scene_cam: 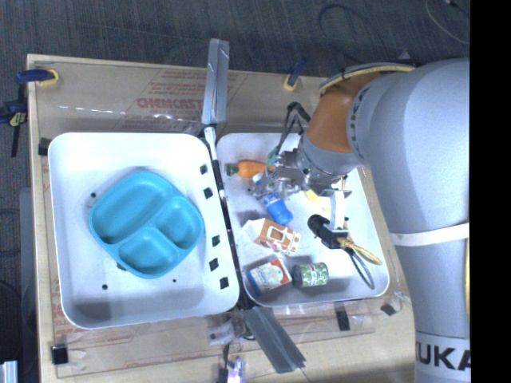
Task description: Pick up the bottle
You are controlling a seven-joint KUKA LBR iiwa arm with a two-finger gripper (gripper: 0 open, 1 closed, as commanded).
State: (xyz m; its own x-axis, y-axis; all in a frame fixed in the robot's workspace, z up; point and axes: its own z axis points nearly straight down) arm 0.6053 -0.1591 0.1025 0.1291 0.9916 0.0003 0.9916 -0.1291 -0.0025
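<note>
Gripper (279, 183) low in the right bin (249, 145), toward its far end; whether it is spread or closed cannot be told. Bottle (279, 211), blue, lies tilted just in front of the gripper, contact uncertain. Orange item (251, 167) just left of the gripper. Carton (275, 236), box (267, 275) and can (311, 274) lie nearer the front. Left bin (80, 294) holds a blue tray (148, 222).

I see the tray (144, 223) in the left bin (80, 294); bottle (279, 211), carton (276, 237) and can (311, 274) lie in the right bin (366, 222).
</note>
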